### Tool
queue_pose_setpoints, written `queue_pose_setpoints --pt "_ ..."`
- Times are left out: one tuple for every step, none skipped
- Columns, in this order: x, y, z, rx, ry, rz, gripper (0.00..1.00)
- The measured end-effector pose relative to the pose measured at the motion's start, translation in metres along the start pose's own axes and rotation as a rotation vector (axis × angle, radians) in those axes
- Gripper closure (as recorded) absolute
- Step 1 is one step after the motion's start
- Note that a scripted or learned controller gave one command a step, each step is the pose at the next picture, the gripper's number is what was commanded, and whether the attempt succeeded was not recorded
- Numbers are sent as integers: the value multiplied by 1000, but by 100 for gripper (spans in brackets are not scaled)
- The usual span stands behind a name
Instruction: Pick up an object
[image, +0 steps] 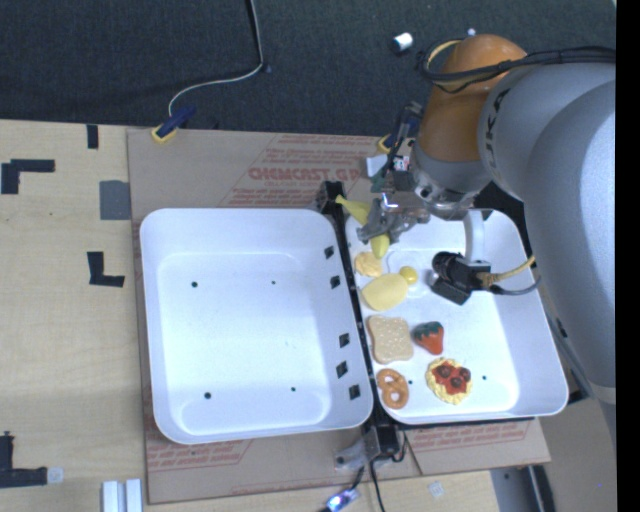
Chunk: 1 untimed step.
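A small yellow toy piece (380, 243) is sitting right under the gripper (385, 225), at the far left corner of the right bin (500, 400), and it is hard to make out whether the metal tips are touching it or merely hanging above it; whether the gripper is open or closed cannot be told from this slant. Another yellow bit (352, 208), curved like a banana, is poking out just beside the gripper toward the divider between the bins, partly covered by the mechanism. Just nearer the camera, a pale yellow lump (369, 264) is lying against a larger lemon-like piece (385, 292), with a small yellow ball (408, 274) just beside them. Further toward the near edge, a slice of toast (391, 339) is lying flat, a strawberry (430, 337) is sitting next to it, and a pretzel (391, 387) and a small pizza (448, 380) are resting near the front wall. A black block with a cable (456, 277) is hanging off the wrist over the bin's middle. The grey arm (560, 150) is covering the right bin's far right corner. The left bin (160, 300) is lying alongside, touching the right one.
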<state>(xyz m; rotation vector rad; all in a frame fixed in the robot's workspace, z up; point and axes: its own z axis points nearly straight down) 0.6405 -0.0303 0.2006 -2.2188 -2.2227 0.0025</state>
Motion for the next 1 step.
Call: queue_pose_setpoints --pt "67 -11 -29 -3 3 -7 100"
